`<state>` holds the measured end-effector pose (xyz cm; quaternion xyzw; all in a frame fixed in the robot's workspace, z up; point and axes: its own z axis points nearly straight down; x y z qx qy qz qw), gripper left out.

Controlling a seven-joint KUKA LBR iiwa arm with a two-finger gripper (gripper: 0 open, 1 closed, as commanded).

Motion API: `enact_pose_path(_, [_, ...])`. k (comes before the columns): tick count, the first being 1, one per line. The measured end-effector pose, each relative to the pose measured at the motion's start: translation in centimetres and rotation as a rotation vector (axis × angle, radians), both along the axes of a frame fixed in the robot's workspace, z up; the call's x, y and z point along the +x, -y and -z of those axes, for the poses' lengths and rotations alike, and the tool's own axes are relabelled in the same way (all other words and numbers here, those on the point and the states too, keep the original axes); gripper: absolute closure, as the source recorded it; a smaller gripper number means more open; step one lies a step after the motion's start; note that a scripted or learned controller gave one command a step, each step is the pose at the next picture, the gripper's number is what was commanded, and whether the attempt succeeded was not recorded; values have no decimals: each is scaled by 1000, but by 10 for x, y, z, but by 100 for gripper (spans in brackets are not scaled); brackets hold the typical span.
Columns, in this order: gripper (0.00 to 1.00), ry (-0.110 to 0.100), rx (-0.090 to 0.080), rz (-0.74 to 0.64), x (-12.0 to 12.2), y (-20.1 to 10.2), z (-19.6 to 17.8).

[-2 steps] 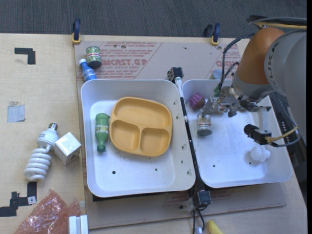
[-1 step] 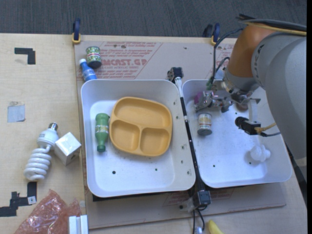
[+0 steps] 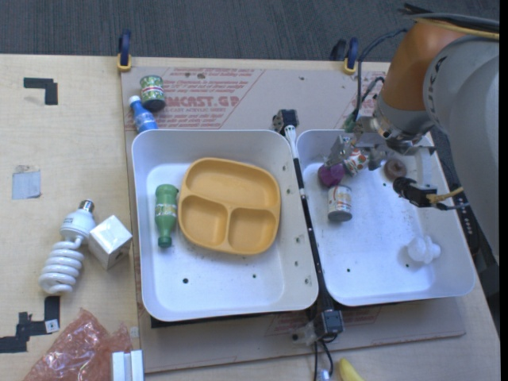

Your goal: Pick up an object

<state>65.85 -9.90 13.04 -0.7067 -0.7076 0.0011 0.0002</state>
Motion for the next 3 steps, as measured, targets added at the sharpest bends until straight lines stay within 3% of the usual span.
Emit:
enact_pose_path(1, [0,1,1,3,-72,-3,23])
enact_pose_path(2, [0,3,0,-1,-26,-5,38])
enact_pose_path(3, [100,3,-1,-2,-26,-5,28])
